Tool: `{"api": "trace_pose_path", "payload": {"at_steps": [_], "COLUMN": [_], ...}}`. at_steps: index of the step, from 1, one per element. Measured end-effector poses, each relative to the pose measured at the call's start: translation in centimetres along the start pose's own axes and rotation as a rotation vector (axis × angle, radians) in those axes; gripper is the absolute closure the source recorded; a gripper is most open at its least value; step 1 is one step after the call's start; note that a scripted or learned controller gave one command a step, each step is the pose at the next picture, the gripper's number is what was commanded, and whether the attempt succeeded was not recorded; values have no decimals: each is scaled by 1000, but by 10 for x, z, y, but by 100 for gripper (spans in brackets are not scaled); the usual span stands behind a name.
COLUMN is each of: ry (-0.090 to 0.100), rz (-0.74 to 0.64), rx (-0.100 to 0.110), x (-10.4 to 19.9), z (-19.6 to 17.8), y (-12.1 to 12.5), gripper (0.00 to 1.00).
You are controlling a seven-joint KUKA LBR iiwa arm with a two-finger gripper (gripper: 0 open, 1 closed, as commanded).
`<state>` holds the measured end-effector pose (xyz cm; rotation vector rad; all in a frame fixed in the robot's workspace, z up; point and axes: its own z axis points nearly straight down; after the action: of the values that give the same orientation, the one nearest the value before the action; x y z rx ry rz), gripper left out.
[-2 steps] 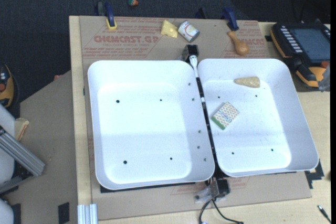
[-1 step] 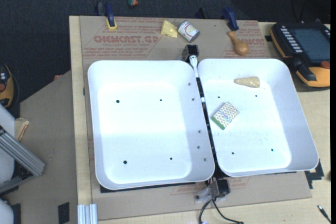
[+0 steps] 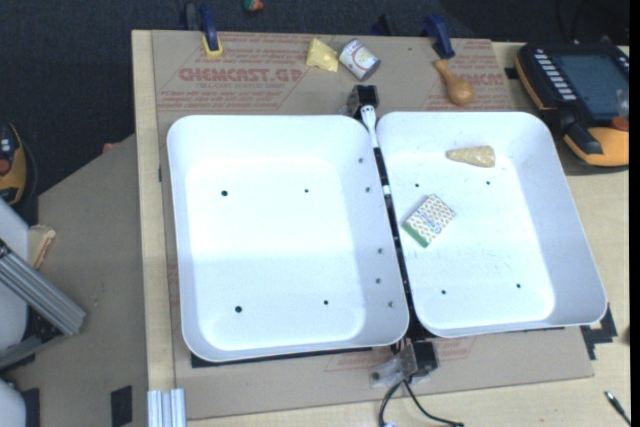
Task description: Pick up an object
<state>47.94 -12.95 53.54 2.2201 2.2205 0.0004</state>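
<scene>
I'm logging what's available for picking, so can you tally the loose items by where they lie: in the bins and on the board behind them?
In the right bin: 2, a patterned green-edged block and a tan lump
On the board behind the bins: 3, a yellow wedge, a small white-and-grey piece and an orange-brown pear-shaped piece
Total: 5

Flat brown cardboard sheet (image 3: 300, 75) under the two white bins: red print "CHEMCAST G P" along its far edge, left part.
Same sheet, far right part: more red lettering, too cut off to read.
</scene>
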Motion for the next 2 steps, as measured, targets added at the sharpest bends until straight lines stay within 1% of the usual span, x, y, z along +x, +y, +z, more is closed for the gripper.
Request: {"api": "trace_pose_path", "payload": {"at_steps": [1,2], "ry": [-3,-2], "rz": [0,0], "rx": [-6,-5], "x": [0,0], "z": [-11,-11], "y": [1,1], "gripper": [100,0]}}
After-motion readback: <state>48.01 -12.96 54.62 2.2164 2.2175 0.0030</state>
